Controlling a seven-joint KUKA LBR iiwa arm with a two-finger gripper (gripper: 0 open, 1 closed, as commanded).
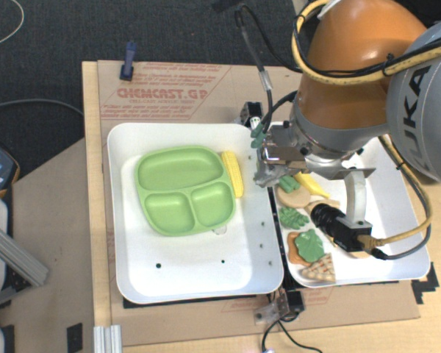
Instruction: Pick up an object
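The arm's orange and grey wrist hangs over the right bin point(401, 206), and my gripper point(272, 170) reaches down at that bin's left edge, close to the divider between the bins. Just below it lie toy foods: a tan round piece point(287, 196), a yellow banana-like piece point(311, 185), a green leafy piece point(294, 216), a green-topped orange piece point(307, 246) and a waffle-patterned wedge point(320, 271). In the left bin point(122, 226) a green divided plate point(182, 190) lies flat, with a yellow corn-like piece point(232, 173) against its right side. The wrist hides part of the right bin.
Both bins sit on a brown board printed in red point(162, 90). A blue clip point(127, 61) lies at the board's far left corner. Cables run above the bins near the divider point(253, 50). White floor of the left bin shows in front of the plate.
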